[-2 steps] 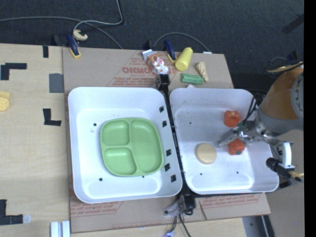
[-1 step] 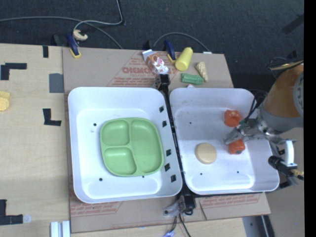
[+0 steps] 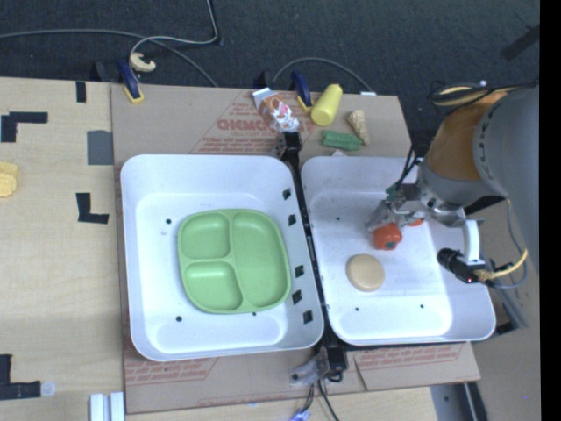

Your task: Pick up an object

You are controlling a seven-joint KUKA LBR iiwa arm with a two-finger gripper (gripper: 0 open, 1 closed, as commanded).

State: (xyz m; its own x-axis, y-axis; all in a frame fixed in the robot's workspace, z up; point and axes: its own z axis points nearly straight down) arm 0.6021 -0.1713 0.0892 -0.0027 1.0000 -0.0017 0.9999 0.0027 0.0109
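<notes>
In the right bin (image 3: 456, 318), the metal gripper (image 3: 388, 226) hung over a small red rounded object (image 3: 387, 237) near the bin's middle, its grip impossible to judge, with a smooth tan ball (image 3: 365, 272) just beside, toward the front edge.

Small red-orange object (image 3: 387, 236) in the right bin (image 3: 351, 182), upper middle, right under my gripper (image 3: 392, 221); round tan bread roll (image 3: 365, 272) just below-left of it, lying flat.
</notes>
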